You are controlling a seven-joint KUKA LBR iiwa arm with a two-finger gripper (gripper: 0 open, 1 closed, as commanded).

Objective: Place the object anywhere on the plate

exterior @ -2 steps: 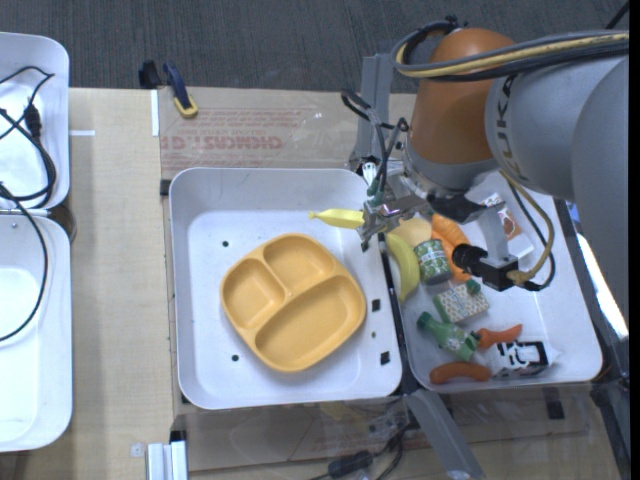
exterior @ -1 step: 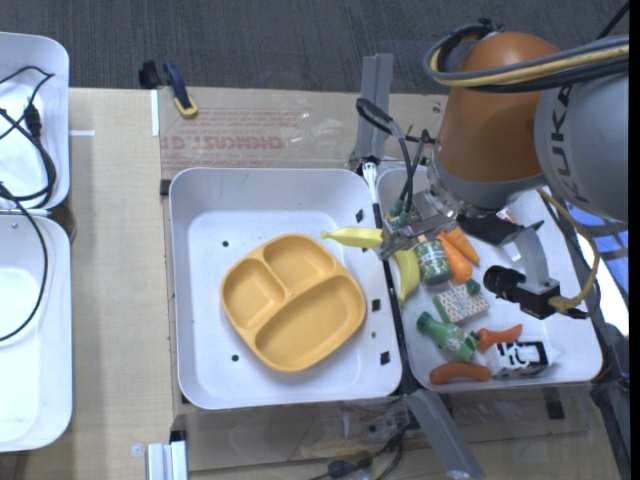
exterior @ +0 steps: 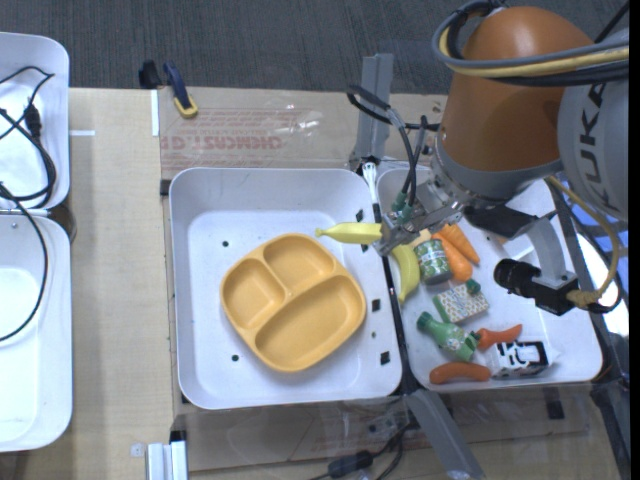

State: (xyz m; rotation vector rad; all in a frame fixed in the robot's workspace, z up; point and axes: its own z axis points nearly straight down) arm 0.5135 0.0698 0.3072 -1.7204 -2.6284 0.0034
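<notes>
Arm bent over right bin point(exterior: 590, 353), tool point(exterior: 392, 236) at divider grasping banana point(exterior: 352, 233), beside plate point(exterior: 292, 301)

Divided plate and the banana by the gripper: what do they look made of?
The divided plate looks like moulded plastic: uniform yellow-orange, matte with soft sheen, rounded compartment ridges. The banana looks like a plastic toy, evenly yellow and smooth, though real fruit cannot be ruled out. It lies at the gripper.
</notes>
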